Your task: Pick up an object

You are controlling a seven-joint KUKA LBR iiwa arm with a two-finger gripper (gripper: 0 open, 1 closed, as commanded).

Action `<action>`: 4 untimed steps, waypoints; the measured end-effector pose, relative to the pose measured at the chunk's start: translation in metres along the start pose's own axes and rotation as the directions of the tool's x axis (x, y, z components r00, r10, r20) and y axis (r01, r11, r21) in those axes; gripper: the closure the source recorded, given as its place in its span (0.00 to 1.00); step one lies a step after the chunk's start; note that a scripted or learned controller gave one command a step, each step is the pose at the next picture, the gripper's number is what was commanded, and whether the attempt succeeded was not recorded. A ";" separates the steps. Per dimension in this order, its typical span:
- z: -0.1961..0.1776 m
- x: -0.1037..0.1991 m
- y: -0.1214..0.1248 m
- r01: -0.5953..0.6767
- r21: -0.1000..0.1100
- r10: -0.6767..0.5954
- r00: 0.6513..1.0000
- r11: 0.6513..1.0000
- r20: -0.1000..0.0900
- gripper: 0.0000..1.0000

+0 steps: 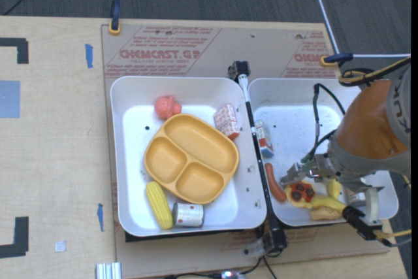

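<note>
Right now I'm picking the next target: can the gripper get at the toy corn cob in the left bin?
Probably yes. The corn cob lies exposed at the left bin's front, beside the yellow divided plate, with nothing over it. The gripper hovers over the right bin, so it must cross over.

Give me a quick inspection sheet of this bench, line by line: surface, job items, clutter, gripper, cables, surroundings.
Surface: two white bins, left bin and right bin, on a printed board.
Job's things: left bin holds a yellow divided plate, corn, pink ball, small carton, can; right bin holds a hot dog, pizza slice, banana.
Clutter: nothing seen.
Gripper: gripper low over the pizza slice.
Cables: black cable on the arm.
Surroundings: grey carpet.
</note>
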State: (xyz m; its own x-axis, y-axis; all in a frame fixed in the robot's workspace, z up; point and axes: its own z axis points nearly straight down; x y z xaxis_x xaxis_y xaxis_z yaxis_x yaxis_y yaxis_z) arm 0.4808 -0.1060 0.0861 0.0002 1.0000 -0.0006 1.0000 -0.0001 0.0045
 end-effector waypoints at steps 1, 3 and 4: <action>-0.011 0.000 0.002 -0.001 -0.006 0.001 1.000 1.000 0.002 1.00; -0.115 0.031 0.000 0.002 0.000 -0.002 1.000 1.000 0.000 1.00; -0.115 0.026 0.000 0.001 0.001 -0.001 1.000 1.000 0.000 1.00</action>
State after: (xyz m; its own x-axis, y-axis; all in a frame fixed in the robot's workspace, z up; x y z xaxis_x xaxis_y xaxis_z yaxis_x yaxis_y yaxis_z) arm 0.4803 -0.0796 0.2013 -0.0010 1.0000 -0.0011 1.0000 0.0010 0.0036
